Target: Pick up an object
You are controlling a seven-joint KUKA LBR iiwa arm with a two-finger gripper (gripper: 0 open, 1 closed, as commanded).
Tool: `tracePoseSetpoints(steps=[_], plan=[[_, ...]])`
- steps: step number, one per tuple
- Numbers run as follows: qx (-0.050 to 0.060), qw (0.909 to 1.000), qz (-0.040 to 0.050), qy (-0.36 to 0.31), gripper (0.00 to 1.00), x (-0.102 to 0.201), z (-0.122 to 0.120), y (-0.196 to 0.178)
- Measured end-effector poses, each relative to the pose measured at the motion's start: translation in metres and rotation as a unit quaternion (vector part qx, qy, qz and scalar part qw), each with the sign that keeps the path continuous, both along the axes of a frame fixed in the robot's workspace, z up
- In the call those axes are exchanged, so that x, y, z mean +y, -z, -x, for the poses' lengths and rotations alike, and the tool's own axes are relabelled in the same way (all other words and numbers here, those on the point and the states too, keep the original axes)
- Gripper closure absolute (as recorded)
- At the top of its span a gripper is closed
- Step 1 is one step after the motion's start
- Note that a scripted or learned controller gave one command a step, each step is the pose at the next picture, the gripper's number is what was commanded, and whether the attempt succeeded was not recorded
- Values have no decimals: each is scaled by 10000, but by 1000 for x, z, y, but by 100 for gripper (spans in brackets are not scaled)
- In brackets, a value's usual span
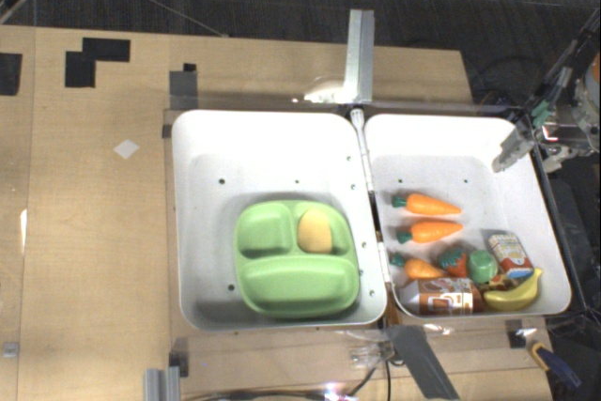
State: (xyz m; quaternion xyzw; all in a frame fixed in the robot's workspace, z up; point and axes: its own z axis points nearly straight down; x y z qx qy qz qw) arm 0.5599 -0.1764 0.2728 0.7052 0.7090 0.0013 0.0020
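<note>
Camera view, nearest edge of the right bin (470,166): a brown bottle (446,300) with an orange label lies on its side against the front wall. A yellow banana (514,293) lies just beside the bottle, toward the right corner. Behind these sit a small green item (482,266), a red piece (456,262) touching it, and a small printed carton (508,249). Three toy carrots lie roughly parallel along the bin's left side: the nearest carrot (421,269), the middle carrot (430,231) and the farthest carrot (427,203), their green tops pointing left.

In the left bin (225,155) a green divided plate (296,272) rests toward the front. A yellow rounded object (315,230) sits in the plate's rear right compartment.

Farther back, the gripper (513,153) hangs over the rear right corner of the right bin, well apart from every object in it. It holds nothing visible; whether it is spread or pressed together cannot be told.

Beyond the bins an upright metal post (361,56) stands at their shared rear edge, on the wooden bench (84,230)
</note>
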Motion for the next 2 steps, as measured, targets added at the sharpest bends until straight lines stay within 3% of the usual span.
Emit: tracePoseSetpoints(steps=[1, 2], plan=[[8, 9993, -3, -381, 0, 53, 72, 83], [-4, 9935, 1, -1138, 0, 69, -11, 179]])
